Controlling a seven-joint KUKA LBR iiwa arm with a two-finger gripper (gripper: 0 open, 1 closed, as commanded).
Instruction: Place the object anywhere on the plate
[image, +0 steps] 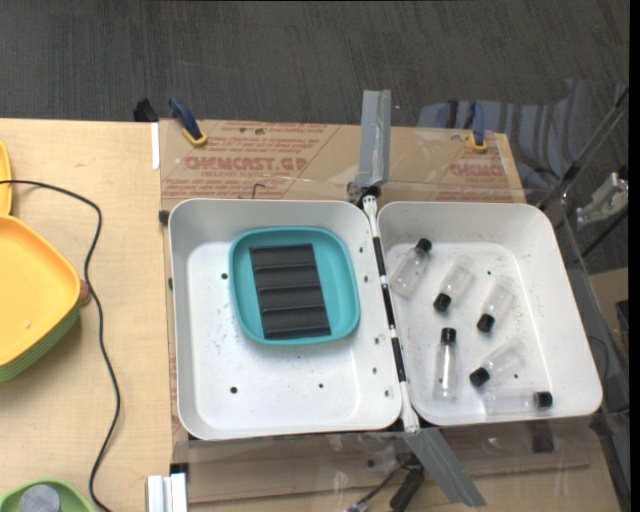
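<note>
the table (80, 150) carries two white bins side by side on a sheet of cardboard (300, 160). the left bin (200, 390) holds a teal plate (345, 290) set toward its far side, with a dark ribbed insert (289, 292) lying across the middle of the plate. the right bin (560, 300) holds several clear vials with black caps, scattered and well apart from the plate: one near the dividing wall (410, 265), one lying lengthwise near the centre (445, 362), others (497, 305) toward the right side and the near right corner (520, 401). none rests on the plate. yellow dishes (30, 300) sit at the table's left edge, crossed by a black cable (100, 330). the gripper's state cannot be told.
</note>
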